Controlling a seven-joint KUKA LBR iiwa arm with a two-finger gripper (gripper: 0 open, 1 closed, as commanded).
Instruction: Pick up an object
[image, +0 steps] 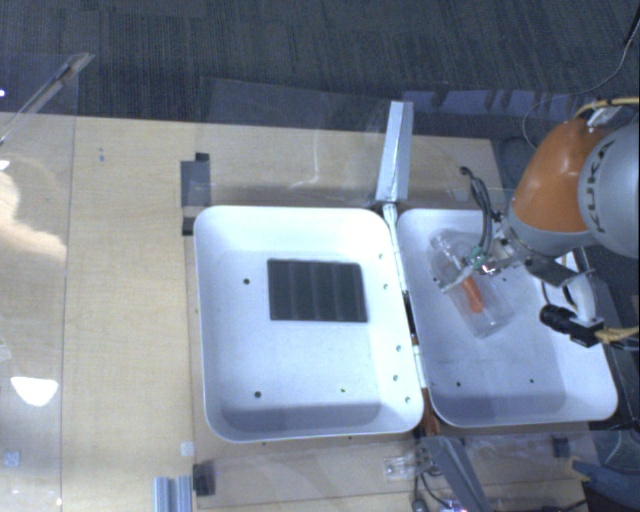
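Observation:
A clear plastic cup-like object (470, 285) lies tilted in the right bin (520, 390), with a small orange piece (473, 294) showing through it. My gripper (484, 263) reaches in from the right and sits right at the clear object's upper edge, seemingly touching it. The grey arm with its orange band (558, 180) looms over the bin's far right corner and hides part of the bin wall there.
The left bin (230, 380) holds a flat dark ribbed rectangle (316, 291) near its middle. A metal divider post (393, 160) rises between the bins at the back. Black cables and a connector (566, 320) hang over the right bin's right side.

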